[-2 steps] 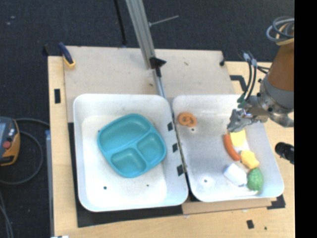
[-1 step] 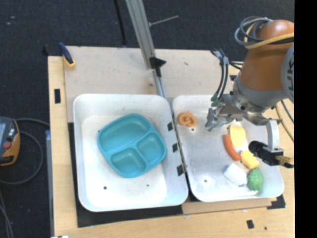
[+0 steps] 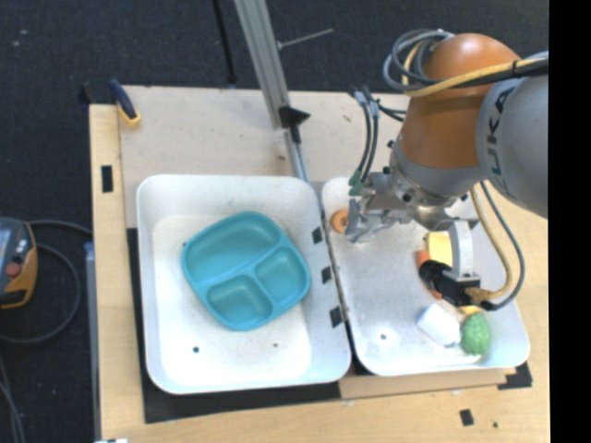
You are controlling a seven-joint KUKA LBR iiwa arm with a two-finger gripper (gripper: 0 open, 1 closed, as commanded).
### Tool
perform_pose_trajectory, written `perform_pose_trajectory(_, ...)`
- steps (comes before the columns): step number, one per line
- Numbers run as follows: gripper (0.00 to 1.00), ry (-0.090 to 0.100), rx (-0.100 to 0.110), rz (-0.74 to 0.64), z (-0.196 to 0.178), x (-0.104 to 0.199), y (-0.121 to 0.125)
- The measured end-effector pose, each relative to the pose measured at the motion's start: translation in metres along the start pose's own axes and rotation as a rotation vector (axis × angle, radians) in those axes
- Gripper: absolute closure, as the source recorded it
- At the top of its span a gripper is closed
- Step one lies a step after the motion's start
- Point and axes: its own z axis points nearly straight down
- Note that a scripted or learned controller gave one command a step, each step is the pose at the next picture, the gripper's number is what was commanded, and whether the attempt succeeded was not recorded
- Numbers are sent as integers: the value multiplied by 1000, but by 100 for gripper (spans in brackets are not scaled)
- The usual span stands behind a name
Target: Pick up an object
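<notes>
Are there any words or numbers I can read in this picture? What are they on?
"UK": big dark letters on the grey arm, cut off at the edge, so the full word cannot be read.
The checkered patch atop the metal post is a pattern, not writing.
Nothing readable on the blue tray or the white bins.

Divided plate in left bin; block beside ball in right bin.
</notes>
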Motion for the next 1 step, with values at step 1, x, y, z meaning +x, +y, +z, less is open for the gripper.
perform_pose_trajectory(1,100,0,1,1,21,40,19)
